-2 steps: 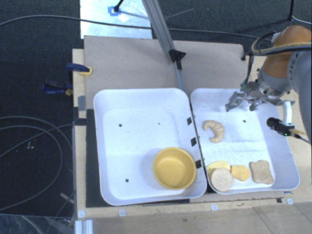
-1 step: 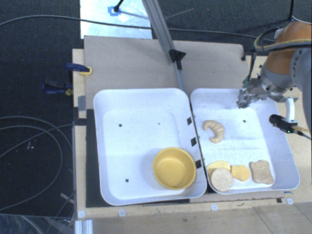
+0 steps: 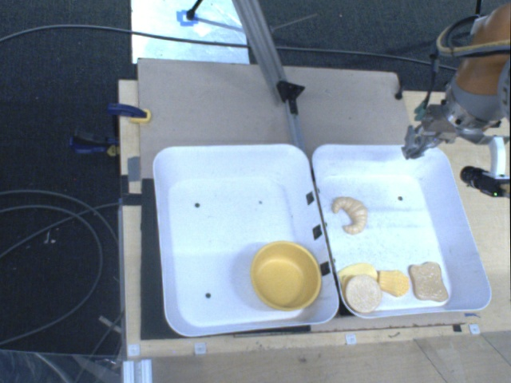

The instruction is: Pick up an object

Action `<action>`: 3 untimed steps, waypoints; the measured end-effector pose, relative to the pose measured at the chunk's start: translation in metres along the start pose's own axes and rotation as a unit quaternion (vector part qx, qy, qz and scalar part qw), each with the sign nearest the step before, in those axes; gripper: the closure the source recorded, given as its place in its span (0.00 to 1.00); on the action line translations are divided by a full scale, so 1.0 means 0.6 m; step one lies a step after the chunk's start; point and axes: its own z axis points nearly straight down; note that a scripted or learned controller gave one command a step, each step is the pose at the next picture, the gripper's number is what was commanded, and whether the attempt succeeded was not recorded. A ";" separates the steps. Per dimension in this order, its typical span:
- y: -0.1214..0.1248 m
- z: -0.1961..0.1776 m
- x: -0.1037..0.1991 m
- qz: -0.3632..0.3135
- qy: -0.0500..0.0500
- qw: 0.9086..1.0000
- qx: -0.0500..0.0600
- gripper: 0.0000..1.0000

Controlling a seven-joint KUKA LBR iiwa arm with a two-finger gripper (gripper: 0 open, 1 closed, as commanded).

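Nearest, along the right bin's [image 3: 459, 214] six o'clock edge, lie a round cracker [image 3: 363, 294], a yellow chip [image 3: 393, 282] and a toast slice [image 3: 429, 282]. In the left bin [image 3: 207, 206], at five o'clock, sits a yellow bowl [image 3: 286, 274]. A croissant [image 3: 351, 213] rests near the right bin's centre. Farthest, the gripper [image 3: 413, 150] hangs over that bin's one o'clock corner on the worktop [image 3: 207, 94]; whether its jaws are parted or closed, I cannot tell.
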 end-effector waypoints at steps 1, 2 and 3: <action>0.004 -0.075 -0.002 0.000 0.000 1.000 0.000 1.00; 0.007 -0.112 -0.002 0.000 0.001 1.000 0.002 1.00; -0.019 -0.119 0.086 -0.001 0.002 1.000 0.004 1.00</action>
